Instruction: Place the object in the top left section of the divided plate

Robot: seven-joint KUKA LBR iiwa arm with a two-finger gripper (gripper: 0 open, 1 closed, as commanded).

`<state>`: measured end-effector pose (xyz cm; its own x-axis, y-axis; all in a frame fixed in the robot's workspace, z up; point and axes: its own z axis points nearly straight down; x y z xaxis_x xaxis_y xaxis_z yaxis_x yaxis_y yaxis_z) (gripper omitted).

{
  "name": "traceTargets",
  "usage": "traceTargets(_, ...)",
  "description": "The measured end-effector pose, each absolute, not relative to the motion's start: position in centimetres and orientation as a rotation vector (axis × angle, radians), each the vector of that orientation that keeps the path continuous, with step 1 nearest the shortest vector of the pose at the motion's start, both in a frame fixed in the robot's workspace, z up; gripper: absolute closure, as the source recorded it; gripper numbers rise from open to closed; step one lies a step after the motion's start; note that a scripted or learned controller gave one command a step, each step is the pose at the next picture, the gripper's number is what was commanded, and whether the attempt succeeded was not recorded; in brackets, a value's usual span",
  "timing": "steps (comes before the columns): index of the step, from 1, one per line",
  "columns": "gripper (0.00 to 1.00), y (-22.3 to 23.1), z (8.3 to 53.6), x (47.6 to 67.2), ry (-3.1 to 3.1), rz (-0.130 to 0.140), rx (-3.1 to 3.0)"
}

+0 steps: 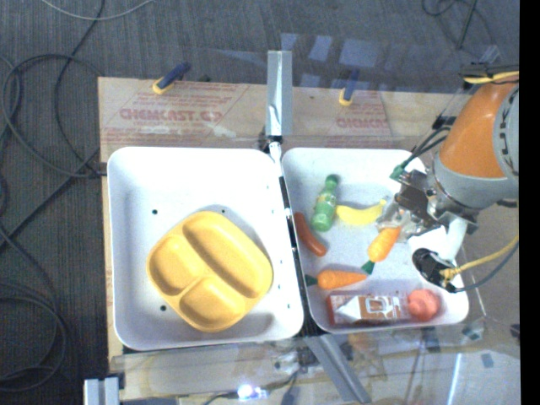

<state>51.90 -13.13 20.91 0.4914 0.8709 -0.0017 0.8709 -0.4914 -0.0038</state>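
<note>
Two shallow white plastic bins (126,226) with a smooth, faintly shiny finish sit on a matt brown cardboard sheet (194,112). In the left bin, a yellow divided plate (210,270) looks like smooth, glossy plastic. Right of the plate, an orange toy carrot (342,278) and a green bottle (324,203) look like shiny plastic.

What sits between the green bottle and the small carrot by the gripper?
In the camera view, a banana lies between the green bottle and the small carrot, in the right bin.
</note>
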Motion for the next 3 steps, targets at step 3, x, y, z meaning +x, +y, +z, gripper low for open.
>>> traceTargets(3,1.0,0.3,18.2,48.3,-1.177,0.009,-2.91)
